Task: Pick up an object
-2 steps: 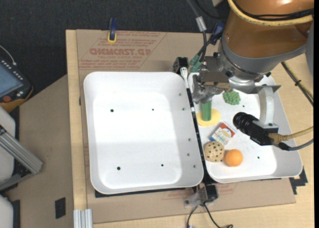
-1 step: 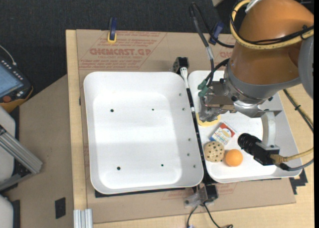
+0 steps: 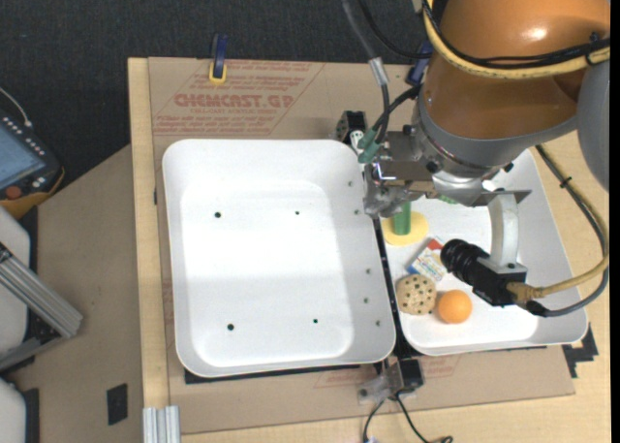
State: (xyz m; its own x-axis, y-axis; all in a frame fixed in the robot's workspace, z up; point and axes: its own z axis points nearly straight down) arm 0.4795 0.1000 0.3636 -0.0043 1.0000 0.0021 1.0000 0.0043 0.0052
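Gripper (image 3: 399, 201) low in right bin (image 3: 552, 237), near its left wall; finger state cannot tell, wrist hides them. Green-and-yellow object (image 3: 403, 225) directly below. Close by: speckled ball (image 3: 416, 294), orange ball (image 3: 453, 307), small packet (image 3: 426, 261). Left bin (image 3: 194, 237) alongside.

Floor: dark grey carpet (image 3: 116, 5) lay beyond the worktop.
Worktop: a tan cardboard sheet (image 3: 242, 92), printed in red, covered it.
Clamp: a blue-and-yellow clip (image 3: 219, 59) gripped the sheet's far edge.
Left edge: an aluminium rail (image 3: 39, 286) lay aslant.
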